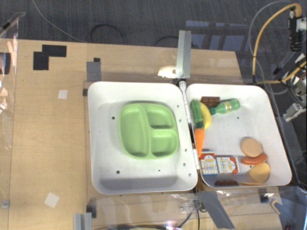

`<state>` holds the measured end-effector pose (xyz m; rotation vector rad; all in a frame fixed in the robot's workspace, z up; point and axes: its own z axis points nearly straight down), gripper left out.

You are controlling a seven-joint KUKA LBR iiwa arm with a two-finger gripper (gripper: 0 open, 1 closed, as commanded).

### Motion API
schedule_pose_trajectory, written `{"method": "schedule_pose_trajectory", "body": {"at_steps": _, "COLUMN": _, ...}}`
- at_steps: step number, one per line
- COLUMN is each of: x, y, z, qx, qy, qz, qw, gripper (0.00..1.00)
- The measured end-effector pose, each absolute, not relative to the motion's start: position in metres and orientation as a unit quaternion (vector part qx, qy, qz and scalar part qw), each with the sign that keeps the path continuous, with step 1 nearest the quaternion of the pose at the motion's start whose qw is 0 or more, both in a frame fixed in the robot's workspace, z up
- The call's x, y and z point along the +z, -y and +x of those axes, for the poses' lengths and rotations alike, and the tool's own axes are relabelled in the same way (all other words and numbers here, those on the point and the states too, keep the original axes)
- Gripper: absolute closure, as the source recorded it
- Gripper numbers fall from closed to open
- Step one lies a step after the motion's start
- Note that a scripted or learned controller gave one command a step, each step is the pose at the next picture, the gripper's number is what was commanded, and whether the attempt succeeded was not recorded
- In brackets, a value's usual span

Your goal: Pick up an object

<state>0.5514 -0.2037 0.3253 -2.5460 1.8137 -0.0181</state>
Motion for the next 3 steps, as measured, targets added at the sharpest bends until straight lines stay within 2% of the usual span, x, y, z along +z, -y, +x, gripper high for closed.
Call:
{"method": "schedule_pose_trajectory", "body": {"at_steps": 1, "x": 0.337, "y": 0.203, "z": 0.553, "qx": -0.0078, "qy": -0.582, "qz": -0.813, "qw": 0.011, "gripper": 1.0}}
{"method": "schedule_pose_trajectory", "body": {"at_steps": 2, "x": 0.359, "y": 0.185, "z": 0.636, "qx": -0.0027, "qy": -0.678, "qz": -0.735, "qw": 0.004, "gripper": 1.0}}
{"method": "schedule_pose_trajectory", "body": {"at_steps": 3, "x": 0.252, "y": 0.189, "z": 0.669, "qx": 0.001, "qy": -0.506, "qz": -0.862, "qw": 0.002, "gripper": 1.0}}
